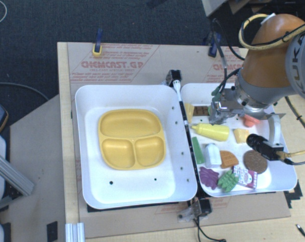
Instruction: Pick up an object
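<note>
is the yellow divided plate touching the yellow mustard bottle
Apart. The camera view shows the plate in the left bin and the bottle in the right bin, the bin walls between them.

The end effector point(219, 116) hangs over the right bin point(289, 178), just above a yellow mustard bottle point(211, 131).
</note>
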`<move>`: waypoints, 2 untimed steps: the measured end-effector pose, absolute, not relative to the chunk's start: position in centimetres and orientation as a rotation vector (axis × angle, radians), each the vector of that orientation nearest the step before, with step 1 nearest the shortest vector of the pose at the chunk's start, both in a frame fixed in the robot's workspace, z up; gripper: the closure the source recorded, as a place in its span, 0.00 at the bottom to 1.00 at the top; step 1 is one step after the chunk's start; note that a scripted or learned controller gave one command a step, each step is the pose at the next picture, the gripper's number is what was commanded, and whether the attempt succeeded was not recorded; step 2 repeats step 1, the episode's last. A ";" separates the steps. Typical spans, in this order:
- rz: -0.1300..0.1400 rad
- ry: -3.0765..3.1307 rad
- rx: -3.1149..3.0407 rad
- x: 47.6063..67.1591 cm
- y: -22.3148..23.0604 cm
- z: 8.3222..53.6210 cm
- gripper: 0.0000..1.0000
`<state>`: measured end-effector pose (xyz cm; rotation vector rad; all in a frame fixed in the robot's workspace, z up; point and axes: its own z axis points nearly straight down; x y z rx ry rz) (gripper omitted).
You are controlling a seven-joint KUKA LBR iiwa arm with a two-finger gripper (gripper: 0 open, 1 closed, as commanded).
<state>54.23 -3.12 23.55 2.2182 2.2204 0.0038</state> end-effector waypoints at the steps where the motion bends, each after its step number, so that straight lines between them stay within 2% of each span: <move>1: -0.004 2.222 2.225 54.1 -4.2 22.0 1.00; 2: -0.004 2.222 2.225 54.1 -4.2 22.0 1.00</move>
